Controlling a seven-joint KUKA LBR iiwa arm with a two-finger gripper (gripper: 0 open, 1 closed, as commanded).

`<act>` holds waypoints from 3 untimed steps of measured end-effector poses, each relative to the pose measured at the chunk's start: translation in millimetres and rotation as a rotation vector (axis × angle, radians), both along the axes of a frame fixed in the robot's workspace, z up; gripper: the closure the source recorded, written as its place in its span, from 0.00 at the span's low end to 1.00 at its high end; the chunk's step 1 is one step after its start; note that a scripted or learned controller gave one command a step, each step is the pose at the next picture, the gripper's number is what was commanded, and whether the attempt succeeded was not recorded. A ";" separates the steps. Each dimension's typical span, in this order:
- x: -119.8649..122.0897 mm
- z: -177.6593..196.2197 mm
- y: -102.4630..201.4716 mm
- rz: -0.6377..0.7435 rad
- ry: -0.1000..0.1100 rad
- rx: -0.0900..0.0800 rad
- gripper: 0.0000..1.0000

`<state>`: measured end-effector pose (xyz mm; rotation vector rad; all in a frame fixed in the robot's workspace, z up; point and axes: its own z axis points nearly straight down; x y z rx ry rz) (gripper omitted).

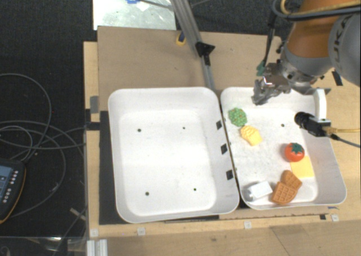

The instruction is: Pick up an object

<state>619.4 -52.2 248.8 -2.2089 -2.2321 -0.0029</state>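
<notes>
Brown counter (158, 63): hand (263, 96) at right bin's (333, 184) far edge, opening indeterminate; descent risks striking rim, missing green toy (237, 117)

One fixed camera looks down at a slant on both bins (169, 94) from above the bench (146, 57)

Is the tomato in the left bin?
No, the tomato lies in the right bin, beside the yellow block, while the left bin holds no toys.
</notes>
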 end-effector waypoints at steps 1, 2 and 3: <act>-9.4 -7.4 53.1 0.001 0.002 0.000 1.00; -34.4 -18.3 94.4 -0.001 0.003 0.000 1.00; -53.8 -28.4 143.5 -0.001 0.003 0.000 1.00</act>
